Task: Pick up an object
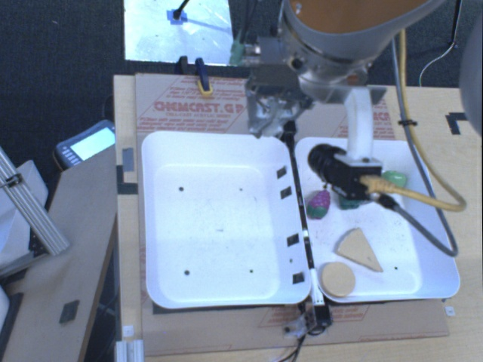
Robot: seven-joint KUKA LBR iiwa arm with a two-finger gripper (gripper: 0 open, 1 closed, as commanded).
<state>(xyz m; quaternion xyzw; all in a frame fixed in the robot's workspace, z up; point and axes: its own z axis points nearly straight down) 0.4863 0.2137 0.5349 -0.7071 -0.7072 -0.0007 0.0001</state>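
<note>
A pale table point(124, 292) carries a printed cardboard sheet point(189, 105) and, on it, two shallow white bins side by side. The left bin point(162, 202) shows a bare white floor. The right bin point(441, 277) holds all four candidates for the pick. These are a tan wedge point(359, 250), a tan disc point(337, 279) just in front of the wedge, a purple-and-green piece point(319, 203) beyond the wedge toward the left bin, and a green piece point(394, 179) beyond the wedge on the other side.

The gripper point(273, 123) hangs well beyond the wedge, over the far end of the line where the bins meet. Its spread cannot be told from this slant.

Likely hazards:
- A descent from here would probably strike the bin rims rather than any object.
- The wedge and disc lie flat and low, so a grasp may slide over them.
</note>
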